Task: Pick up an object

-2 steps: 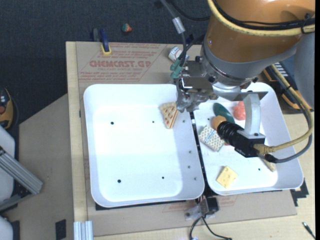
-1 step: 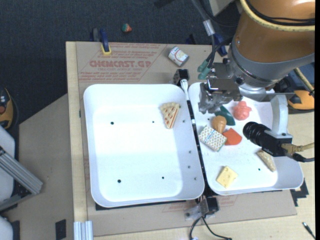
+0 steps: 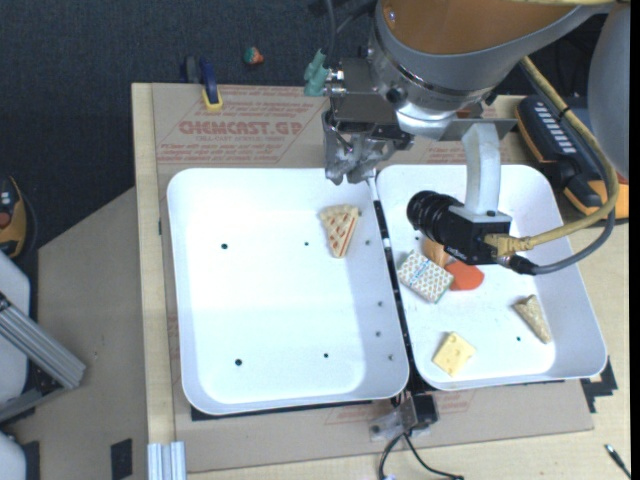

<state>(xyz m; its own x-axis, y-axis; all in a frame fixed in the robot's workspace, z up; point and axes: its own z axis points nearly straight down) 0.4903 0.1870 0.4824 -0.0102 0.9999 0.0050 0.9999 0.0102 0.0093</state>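
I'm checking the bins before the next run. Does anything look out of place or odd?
Nothing looks spilled or damaged. One thing stands out: the waffle wedge lies alone in the left bin, while the yellow cheese block and the other toy foods sit in the right bin.

Hidden and cut-off parts around the two bins

The arm (image 3: pixel 480 18) is running off the top edge, and its bulk is covering the bench's far right corner. The gripper (image 3: pixel 350 168) is hanging over the far rim between the bins, its fingertips too blurred to read. A black cylindrical camera mount (image 3: pixel 455 226) is covering part of the orange piece (image 3: pixel 466 278) and a brown block (image 3: pixel 434 249) in the right bin (image 3: pixel 570 318). The cable (image 3: pixel 400 458) is leaving the bottom edge.
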